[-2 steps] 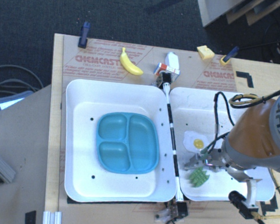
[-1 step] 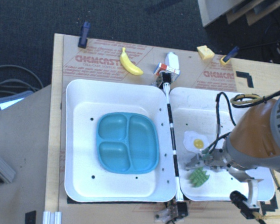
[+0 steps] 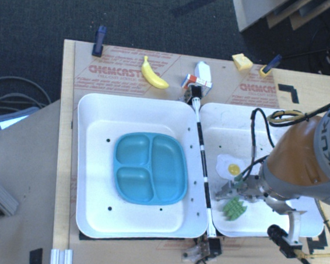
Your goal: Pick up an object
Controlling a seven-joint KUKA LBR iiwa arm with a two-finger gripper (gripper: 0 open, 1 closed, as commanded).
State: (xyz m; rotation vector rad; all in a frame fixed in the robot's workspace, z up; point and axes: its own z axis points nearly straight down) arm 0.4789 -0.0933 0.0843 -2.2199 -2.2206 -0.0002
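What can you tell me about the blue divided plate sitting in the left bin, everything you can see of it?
The blue divided plate is a rounded-rectangle dish in turquoise, plastic by its look, with a smooth, slightly glossy surface. Raised ridges split it into three compartments: a tall one on the right and two smaller ones stacked on the left. It lies flat, right side up, turned slightly, near the middle of the left bin, resting on the bin's white floor. Nothing sits in its compartments, and the gripper is over in the other bin, well apart from it.
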